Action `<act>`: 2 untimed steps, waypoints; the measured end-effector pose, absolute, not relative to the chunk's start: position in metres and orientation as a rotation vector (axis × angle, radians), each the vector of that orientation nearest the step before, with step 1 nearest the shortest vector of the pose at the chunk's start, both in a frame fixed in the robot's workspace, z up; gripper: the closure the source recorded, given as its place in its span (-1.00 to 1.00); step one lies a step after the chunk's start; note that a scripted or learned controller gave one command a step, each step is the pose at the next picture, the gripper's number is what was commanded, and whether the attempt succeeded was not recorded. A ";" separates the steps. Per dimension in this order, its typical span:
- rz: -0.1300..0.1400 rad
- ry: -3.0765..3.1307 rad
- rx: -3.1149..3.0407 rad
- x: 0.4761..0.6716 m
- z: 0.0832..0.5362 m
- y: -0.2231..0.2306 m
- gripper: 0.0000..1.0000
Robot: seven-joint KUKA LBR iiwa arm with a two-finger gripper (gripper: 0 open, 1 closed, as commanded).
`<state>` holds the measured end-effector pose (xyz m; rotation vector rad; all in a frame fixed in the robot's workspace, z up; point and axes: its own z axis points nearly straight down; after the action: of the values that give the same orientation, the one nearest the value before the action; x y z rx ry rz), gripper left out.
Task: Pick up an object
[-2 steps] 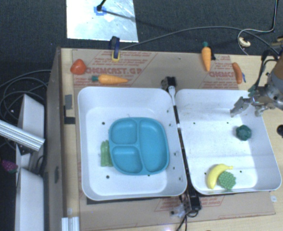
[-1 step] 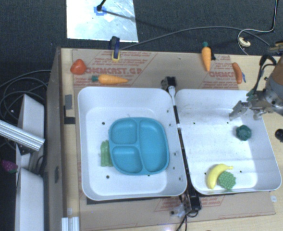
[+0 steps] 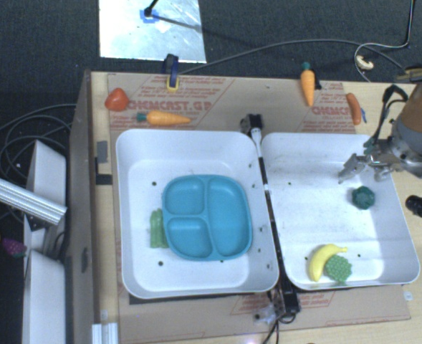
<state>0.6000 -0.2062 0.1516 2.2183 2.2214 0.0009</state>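
We see the pincer hanging over the upper part of the right bin, its fingers spread apart with nothing between them. Just below and beside it lies a small dark green ball, the nearest thing to take, apart from the walls and from everything else. We judge it light and probably soft or rubbery, round enough to roll away if nudged off-centre, so we would close on it straight across its middle from above. Lower in the same bin a yellow banana touches a knobbly green piece; both look like light plastic toys, but their contact makes a clean grip harder. The left bin holds a blue divided plate.
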 end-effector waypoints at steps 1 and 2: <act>0.002 2.224 2.215 0.630 0.148 -0.206 -1.00; 0.002 2.221 2.217 0.607 0.172 -0.206 -1.00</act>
<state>0.6066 -0.2065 0.1724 2.2169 2.2215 0.0022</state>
